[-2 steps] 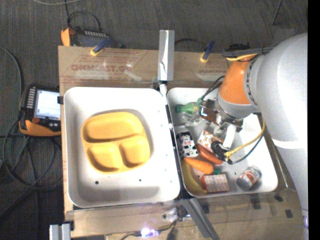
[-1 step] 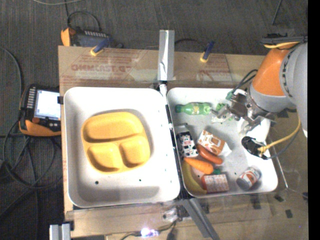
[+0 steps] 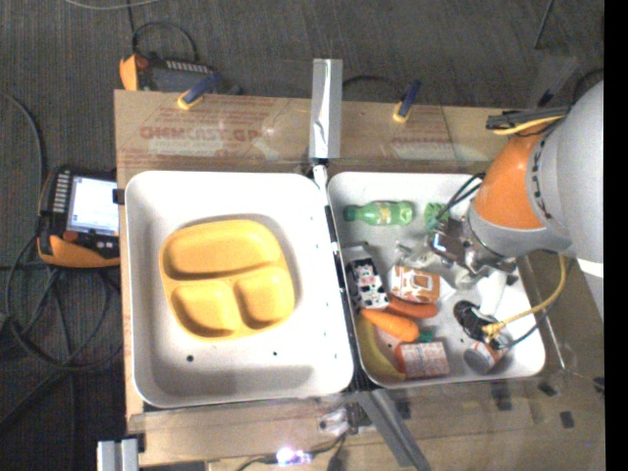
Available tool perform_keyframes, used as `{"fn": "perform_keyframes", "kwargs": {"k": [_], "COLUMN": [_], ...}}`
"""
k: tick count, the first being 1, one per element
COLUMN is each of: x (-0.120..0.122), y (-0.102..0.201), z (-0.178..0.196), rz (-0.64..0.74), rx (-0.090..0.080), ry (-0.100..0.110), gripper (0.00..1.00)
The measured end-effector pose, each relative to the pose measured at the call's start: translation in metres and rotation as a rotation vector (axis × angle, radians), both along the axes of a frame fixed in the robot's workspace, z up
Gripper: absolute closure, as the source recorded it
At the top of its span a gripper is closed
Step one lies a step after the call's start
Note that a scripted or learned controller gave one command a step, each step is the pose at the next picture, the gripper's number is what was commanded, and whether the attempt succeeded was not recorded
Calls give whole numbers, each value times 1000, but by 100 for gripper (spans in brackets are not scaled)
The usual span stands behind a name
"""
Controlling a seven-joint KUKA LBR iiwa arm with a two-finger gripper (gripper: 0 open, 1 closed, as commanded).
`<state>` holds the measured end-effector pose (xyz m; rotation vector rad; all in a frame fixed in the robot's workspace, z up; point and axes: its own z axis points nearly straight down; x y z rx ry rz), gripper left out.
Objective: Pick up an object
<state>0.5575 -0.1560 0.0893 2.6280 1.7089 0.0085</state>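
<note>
Camera view is showing the gripper (image 3: 453,245) hanging over the right bin (image 3: 535,361); whether it is spread or pinching, I cannot tell. Just left, a green bottle (image 3: 379,212) is lying along the far wall, cap pointing left. An orange carrot (image 3: 391,323) is lying near the centre.

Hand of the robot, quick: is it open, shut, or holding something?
Hand: cannot be told; it hangs low over the right bin, above the clutter.

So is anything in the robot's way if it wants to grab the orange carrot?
Nothing visible blocks it. The orange carrot lies uncovered in the right white bin, with the gripper above and to its right.
</note>
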Motion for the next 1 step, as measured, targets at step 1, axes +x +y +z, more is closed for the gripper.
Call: {"fn": "perform_keyframes", "kwargs": {"k": [1], "x": [68], "y": [-2], "z": [38], "rz": [-32], "rx": [0], "ry": [11], "gripper": [0]}}
